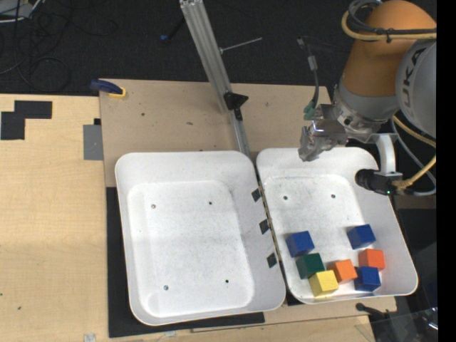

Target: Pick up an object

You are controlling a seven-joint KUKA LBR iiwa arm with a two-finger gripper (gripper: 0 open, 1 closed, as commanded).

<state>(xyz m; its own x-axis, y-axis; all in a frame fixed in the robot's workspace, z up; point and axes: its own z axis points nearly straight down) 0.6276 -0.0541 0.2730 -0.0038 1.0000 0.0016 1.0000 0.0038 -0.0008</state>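
Several small cubes lie in the near part of the right bin: a blue cube, a dark green cube, a yellow cube, an orange cube, a red-orange cube and two more blue cubes. My gripper hangs over the far rim of the right bin, well away from the cubes. I see nothing in it.
The left bin sits beside the right one, with black clips along the shared edge. A slanted metal rail rises behind the bins. The wooden bench stretches to the back and left.
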